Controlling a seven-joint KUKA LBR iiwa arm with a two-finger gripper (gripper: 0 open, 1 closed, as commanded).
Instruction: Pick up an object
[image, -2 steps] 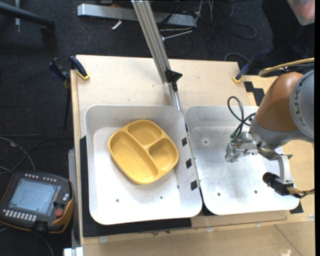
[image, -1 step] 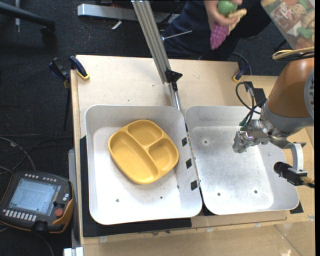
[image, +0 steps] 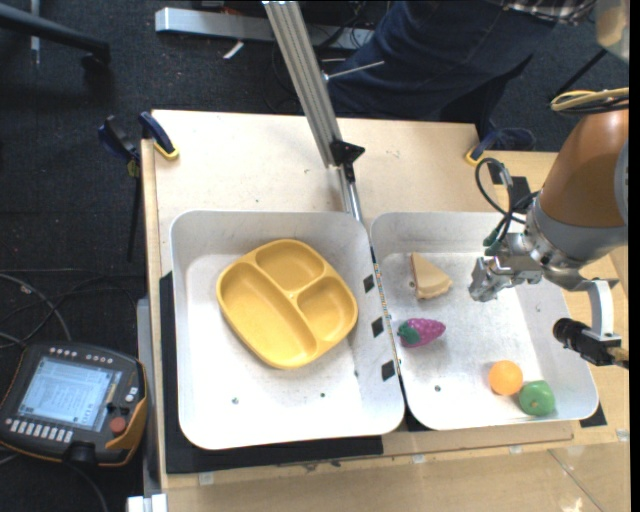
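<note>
Nearest the camera in the right bin, close to its front right corner, lie two small round toy fruits just beside each other: a green one and an orange one. Both look like light, hard, smooth plastic, so a two-finger pinch could squirt them sideways; I would judge a grip across the widest part, straight down, to be the safest hold. Further back, near the bin's left wall, sits a purple toy with a green leafy end, lumpy and probably a little easier to pinch across its short axis. Behind that, toward the back left corner, is a tan wedge like a slice of bread or cheese; it looks stiff and light, with flat faces that should hold well if pinched across its thickness, though it lies low against the floor.

Any of these could serve as the object to pick. The wedge is the one nearest the claw, which hangs above the bin floor just to the wedge's right, with bare floor under it and nothing between its fingers; whether they stand wide or narrow I cannot tell at this angle.

Outward, the left bin carries a yellow divided plate, broad and shallow, awkward for a narrow pinch. Both bins rest side by side on the desk
</note>
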